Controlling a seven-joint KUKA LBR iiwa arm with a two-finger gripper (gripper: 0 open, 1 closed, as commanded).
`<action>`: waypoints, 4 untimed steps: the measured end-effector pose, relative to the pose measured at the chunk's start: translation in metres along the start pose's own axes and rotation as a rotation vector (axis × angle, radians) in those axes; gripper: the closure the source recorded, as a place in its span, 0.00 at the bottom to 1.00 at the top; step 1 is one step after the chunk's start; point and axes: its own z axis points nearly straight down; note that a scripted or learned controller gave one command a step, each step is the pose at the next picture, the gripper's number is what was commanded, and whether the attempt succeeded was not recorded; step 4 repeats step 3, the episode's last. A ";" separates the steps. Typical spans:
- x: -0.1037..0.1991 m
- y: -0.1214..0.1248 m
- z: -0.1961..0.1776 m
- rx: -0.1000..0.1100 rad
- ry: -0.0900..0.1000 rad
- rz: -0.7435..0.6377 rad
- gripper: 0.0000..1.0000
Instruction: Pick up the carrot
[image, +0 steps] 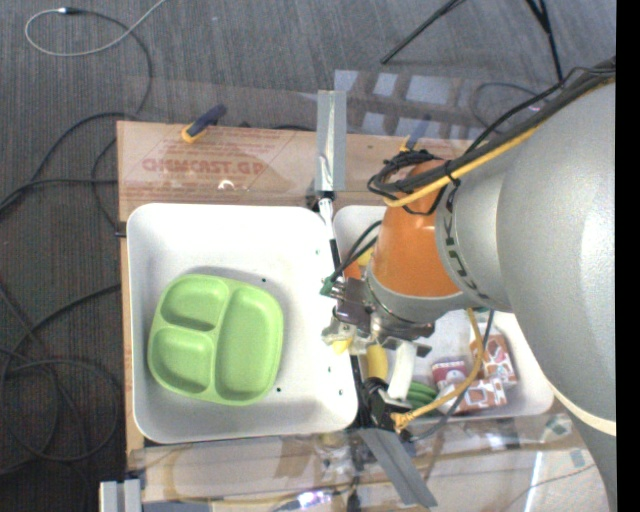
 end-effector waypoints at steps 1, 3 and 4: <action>-0.047 0.016 -0.093 -0.005 -0.001 -0.483 1.00; -0.046 0.016 -0.107 0.007 -0.005 -0.486 1.00; -0.046 0.016 -0.107 0.007 -0.005 -0.486 1.00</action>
